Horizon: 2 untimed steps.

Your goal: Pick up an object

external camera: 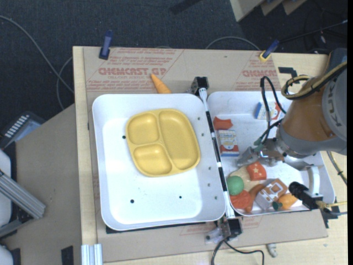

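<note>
The right bin holds several small items. Among them are a white and red carton, a red piece, a red-orange block, a green ball, a red item and a waffle-patterned box. My gripper hangs low over the middle of this bin, just above the red-orange block and right of the carton. It looks open, with nothing between its fingers. The arm's grey and orange wrist covers the bin's right side.
The left bin holds a yellow divided plate. An orange carrot-like piece lies on the bench behind the left bin. A blue and white item sits at the right bin's back. Cables loop near the wrist.
</note>
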Motion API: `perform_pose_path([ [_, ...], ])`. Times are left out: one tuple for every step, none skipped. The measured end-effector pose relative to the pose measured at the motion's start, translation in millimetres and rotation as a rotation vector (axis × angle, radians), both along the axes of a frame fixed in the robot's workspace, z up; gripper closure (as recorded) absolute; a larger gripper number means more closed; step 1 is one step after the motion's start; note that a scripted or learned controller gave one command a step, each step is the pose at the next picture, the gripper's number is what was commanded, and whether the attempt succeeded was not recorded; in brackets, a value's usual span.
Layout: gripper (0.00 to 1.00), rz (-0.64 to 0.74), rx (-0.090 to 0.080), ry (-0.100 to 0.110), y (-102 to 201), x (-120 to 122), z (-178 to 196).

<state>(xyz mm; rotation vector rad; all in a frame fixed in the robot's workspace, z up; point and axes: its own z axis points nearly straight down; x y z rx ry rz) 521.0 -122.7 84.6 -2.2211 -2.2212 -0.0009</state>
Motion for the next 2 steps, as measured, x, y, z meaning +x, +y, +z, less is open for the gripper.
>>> perform_pose_path([
  [0.0, 0.0, 0.001, 0.002, 22, -29, 0],
  [1.0, -0.001, 0.0, 0.0, 22, -29, 10],
])
